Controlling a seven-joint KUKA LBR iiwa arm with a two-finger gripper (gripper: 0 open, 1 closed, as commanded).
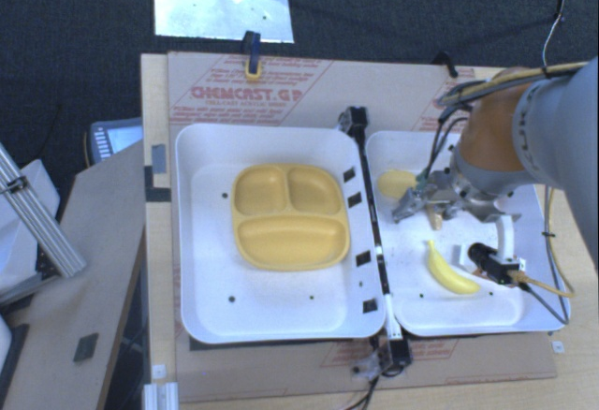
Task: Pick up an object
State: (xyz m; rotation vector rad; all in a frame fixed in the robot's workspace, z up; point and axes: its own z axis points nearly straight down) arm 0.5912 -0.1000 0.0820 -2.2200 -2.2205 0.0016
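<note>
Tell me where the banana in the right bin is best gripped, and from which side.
Probably grip the banana at its middle, coming straight down from above and closing across its narrow width. It lies flat and curved on the floor of the right bin, away from the walls.

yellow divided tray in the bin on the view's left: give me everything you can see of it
The yellow divided tray is a rounded-square dish that looks like matte moulded plastic, pale yellow all over. Raised ridges split it into three wells: two small ones on the far side and one wide one on the near side. It lies flat, right way up, near the middle of the left white bin, resting on the floor clear of the walls. Nothing else touches it.
</note>
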